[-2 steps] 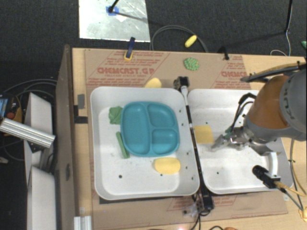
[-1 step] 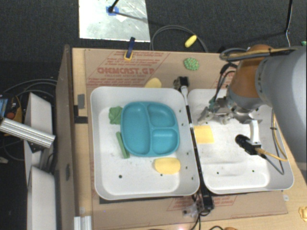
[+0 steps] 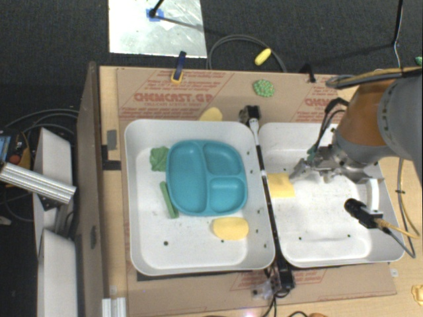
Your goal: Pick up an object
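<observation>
Yellow block (image 3: 281, 185) lies in right bin (image 3: 320, 233), against its left wall | gripper (image 3: 299, 170) low just beside it, likely lining up a grab | opening: cannot tell | nothing lifted.

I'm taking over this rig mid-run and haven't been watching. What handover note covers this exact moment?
Pincer: over the right bin, just right of the yellow block; no object seen in its grasp.
Things: the yellow block lies by the right bin's left wall. The left bin holds a blue plate, green stick and yellow round piece.
Done: nothing lifted.
Left: grasp and raise one object; the yellow block looks nearest.
</observation>
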`<action>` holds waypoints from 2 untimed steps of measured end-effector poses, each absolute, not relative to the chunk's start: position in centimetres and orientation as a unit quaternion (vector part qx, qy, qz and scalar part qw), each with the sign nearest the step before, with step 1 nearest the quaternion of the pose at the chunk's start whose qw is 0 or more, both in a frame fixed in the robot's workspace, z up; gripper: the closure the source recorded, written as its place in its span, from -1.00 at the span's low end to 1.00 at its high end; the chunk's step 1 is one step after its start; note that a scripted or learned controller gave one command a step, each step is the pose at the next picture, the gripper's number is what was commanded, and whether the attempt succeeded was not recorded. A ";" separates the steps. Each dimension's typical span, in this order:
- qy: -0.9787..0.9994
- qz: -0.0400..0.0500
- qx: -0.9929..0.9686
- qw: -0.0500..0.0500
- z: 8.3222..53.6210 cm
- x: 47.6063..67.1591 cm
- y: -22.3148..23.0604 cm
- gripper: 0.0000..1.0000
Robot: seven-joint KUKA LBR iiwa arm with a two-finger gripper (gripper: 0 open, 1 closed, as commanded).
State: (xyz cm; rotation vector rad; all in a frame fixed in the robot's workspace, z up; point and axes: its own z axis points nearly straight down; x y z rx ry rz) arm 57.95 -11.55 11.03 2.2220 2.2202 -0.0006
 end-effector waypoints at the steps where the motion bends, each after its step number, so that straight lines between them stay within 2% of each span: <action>1: 0.707 -0.001 0.707 -0.001 8.3 55.1 -9.8 -1.00; 2: 0.709 0.002 0.706 0.005 8.6 63.1 -15.6 -1.00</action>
